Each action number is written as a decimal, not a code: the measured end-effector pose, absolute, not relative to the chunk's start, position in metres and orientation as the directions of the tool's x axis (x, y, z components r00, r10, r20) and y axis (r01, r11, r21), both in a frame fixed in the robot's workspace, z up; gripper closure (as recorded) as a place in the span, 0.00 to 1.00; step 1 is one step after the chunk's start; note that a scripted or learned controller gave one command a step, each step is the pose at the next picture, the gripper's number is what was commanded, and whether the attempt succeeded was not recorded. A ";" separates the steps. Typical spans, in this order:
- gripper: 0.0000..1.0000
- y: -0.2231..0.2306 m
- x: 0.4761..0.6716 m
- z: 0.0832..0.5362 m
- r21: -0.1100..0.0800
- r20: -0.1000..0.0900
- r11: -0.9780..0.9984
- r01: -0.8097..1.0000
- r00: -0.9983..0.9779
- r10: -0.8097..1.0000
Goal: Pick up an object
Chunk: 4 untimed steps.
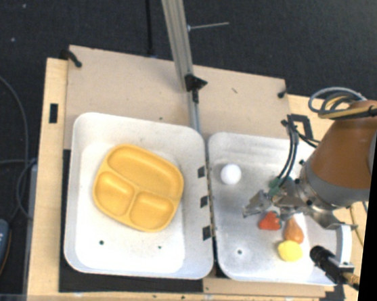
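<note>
My hand (271,203) sits low right, by the small red toy (270,222); its grip I cannot tell; the toy looks light and slippery; pinch its middle.

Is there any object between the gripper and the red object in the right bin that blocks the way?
Nothing visible blocks it. The gripper is low in the right bin, directly beside the red object. An orange object and a yellow one lie close on its far side; the white ball sits apart.
</note>
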<state>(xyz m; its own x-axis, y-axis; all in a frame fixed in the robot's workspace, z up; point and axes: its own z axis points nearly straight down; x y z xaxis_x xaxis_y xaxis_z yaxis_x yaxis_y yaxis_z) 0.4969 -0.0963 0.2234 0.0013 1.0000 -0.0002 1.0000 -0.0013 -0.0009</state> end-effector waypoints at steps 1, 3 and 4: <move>0.00 -0.104 0.499 0.163 -0.004 -0.001 -0.001 1.000 0.001 1.000; 1.00 -0.110 0.506 0.116 0.004 0.000 -0.006 1.000 0.006 1.000; 1.00 -0.105 0.504 0.177 0.008 -0.002 0.003 1.000 -0.003 1.000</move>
<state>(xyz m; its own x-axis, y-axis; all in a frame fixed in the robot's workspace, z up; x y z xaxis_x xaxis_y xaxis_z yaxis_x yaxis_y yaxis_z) 0.5036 -0.1047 0.1770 -0.0030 1.0000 -0.0015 1.0000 0.0030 0.0080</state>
